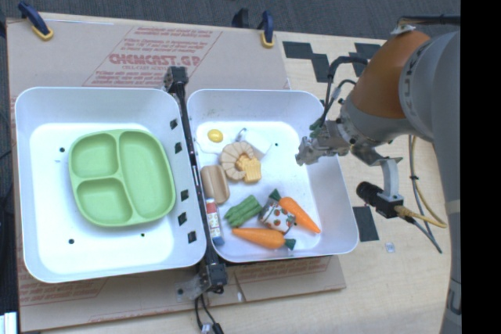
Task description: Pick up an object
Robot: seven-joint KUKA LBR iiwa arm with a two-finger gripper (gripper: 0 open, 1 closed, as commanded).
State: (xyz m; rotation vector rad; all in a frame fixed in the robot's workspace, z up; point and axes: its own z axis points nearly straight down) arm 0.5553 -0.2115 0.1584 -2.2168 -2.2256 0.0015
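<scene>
The claw [307,153] hangs over the right bin [335,192], and I cannot tell its state. It is the approach step, I think; next it must descend to the carrot [300,215] just below-left.

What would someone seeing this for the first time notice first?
Probably the green divided plate lying alone in the left bin. Next, the cluster of toy food in the right bin, with two orange carrots near its front, and the gripper poised at its right edge.

Glossy white plastic bins [102,109]; matt green plastic plate [121,177]; printed cardboard sheet [156,55] beneath.
</scene>
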